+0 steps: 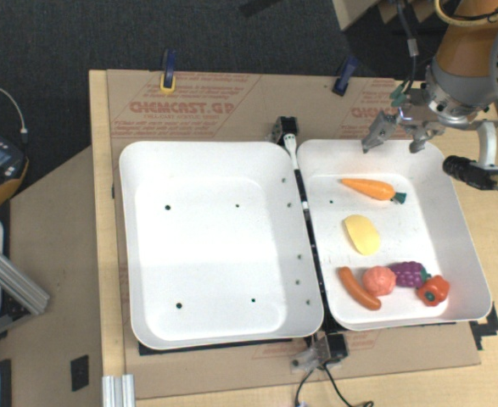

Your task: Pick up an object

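Hand (394, 139) is hovering at the far rim of the right bin (461, 219), fingers (372, 141) spread wide apart with nothing between them. The carrot (370, 189) is lying just below the hand toward the camera, flat, green tip pointing at the arm side, with open white floor all around it. The yellow piece (362, 234) is sitting further out from the hand along the same line, apart from the carrot and everything else. Beyond that, at the near rim, a cluster is crowding together: the sausage (358, 287) is touching the pink piece (379, 281), with the purple grapes (409, 273) just beside that and the red pepper (434, 290) close against the grapes and near the bin's near corner. Little room there for fingers. The left bin (138, 227) is lying well off to the hand's far side, across the black hinge strip (304, 210) where both bins' edges are meeting. Cardboard sheet (223, 100) is covering the worktop under both bins, held by a clamp (169, 73) along the far edge.
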`<control>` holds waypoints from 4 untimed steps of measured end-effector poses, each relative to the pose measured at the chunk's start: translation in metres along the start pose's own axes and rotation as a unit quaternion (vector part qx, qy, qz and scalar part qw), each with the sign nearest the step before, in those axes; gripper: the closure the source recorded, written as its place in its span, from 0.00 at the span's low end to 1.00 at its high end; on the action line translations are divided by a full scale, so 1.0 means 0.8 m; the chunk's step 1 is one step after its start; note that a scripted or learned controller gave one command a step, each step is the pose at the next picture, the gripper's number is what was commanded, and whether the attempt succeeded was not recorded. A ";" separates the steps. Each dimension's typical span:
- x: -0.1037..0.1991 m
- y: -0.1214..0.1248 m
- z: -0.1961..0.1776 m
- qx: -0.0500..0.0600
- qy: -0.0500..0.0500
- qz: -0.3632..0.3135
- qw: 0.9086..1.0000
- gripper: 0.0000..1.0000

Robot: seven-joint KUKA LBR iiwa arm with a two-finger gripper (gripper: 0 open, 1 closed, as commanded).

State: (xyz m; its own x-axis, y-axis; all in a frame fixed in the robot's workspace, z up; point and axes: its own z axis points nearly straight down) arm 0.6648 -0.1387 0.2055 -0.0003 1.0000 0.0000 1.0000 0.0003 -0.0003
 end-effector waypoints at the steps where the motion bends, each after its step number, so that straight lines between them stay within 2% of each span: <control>1: -0.011 -0.069 0.159 0.005 0.002 0.002 1.000 0.00; 2: -0.011 -0.063 0.137 -0.002 -0.001 0.001 1.000 1.00; 3: 0.107 -0.159 0.022 0.002 0.002 -0.003 1.000 1.00; 4: 0.101 -0.154 0.013 0.000 0.000 0.000 1.000 1.00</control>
State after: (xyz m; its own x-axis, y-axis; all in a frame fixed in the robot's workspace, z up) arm 0.5412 -0.0577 0.1951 -0.0002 1.0000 0.0007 1.0000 0.0002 0.0004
